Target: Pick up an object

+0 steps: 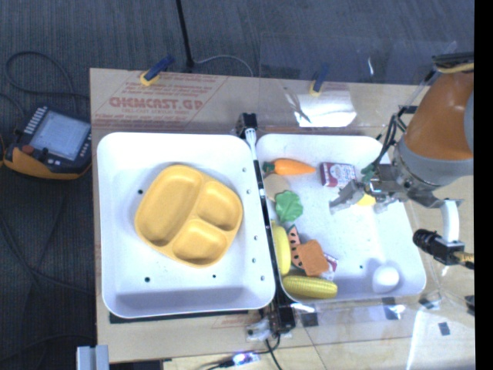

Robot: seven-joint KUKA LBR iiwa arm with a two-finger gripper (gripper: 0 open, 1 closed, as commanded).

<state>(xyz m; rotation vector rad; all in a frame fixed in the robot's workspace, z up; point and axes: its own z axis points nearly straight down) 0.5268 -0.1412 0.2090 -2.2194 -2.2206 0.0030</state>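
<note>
Camera view: the end effector (pixel 356 193) hangs over the right bin (pixel 400 230), fingers apart with nothing between them, just beside the red packet (pixel 336 173). Further left lie the carrot (pixel 289 167) and green piece (pixel 289 205); the corn (pixel 310 287) lies at the near wall. A yellow tray (pixel 189 214) fills the left bin (pixel 115 284).

Yellow sectioned plate (pixel 190 213) in a white bin (pixel 115 284); orange carrot (pixel 291 167), green leafy toy (pixel 289 206), yellow corn (pixel 310 287) (desk (pixel 123 114) tan with red lettering).
</note>
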